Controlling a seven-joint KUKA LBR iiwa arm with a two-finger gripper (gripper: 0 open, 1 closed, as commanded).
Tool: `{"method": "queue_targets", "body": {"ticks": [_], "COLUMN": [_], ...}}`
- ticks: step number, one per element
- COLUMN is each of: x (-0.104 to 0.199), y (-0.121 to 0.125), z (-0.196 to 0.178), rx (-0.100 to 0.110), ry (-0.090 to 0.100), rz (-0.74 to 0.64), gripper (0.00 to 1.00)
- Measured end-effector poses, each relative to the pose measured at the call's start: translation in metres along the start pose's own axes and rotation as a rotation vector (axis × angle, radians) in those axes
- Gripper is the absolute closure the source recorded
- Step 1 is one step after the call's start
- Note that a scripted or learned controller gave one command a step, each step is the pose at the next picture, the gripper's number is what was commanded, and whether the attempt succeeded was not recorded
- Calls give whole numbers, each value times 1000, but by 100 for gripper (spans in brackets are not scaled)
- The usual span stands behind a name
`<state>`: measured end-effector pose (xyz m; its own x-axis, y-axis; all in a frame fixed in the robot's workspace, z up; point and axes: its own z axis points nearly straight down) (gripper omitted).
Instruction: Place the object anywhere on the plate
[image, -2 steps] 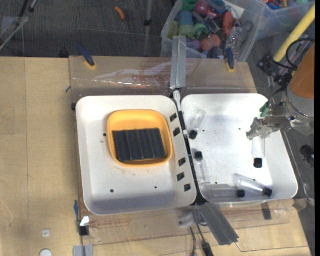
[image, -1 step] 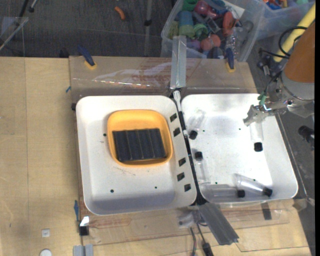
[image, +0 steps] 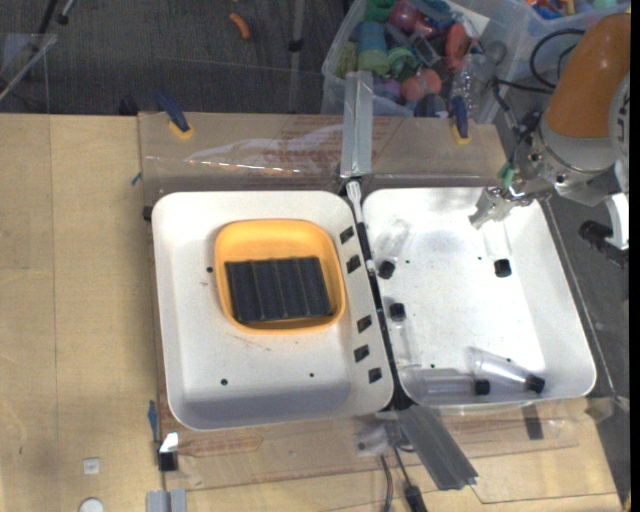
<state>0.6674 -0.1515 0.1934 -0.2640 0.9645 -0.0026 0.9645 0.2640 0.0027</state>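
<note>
Dark ridged block, the likely object of the task, lies flat in the hollow of the orange plate, well inside its rim and roughly square to it. The plate sits in the left bin, toward its upper middle, on the pale wooden tabletop. Judged from how things lie, the placing looks done: the block rests wholly on the plate, with nothing touching it.

The gripper hangs over the far corner of the right bin, well apart from the plate and across the divider from it. Nothing can be seen held in it, and at this size I cannot tell whether it is open or closed. A clear tube and a small black piece lie loose in that right bin. If the block is indeed the object, what remains is at most for the arm to clear away.
</note>
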Motion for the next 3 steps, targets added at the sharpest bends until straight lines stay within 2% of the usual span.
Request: {"method": "queue_targets", "body": {"ticks": [1,2,3], "x": [-1,-41,-68], "y": [1,-11,-25], "z": [-48,-93,-160], "rx": [-2,-3,-4], "ry": [-1,-2,-4], "rz": [-237,-388,-639], "gripper": [100,100,100]}}
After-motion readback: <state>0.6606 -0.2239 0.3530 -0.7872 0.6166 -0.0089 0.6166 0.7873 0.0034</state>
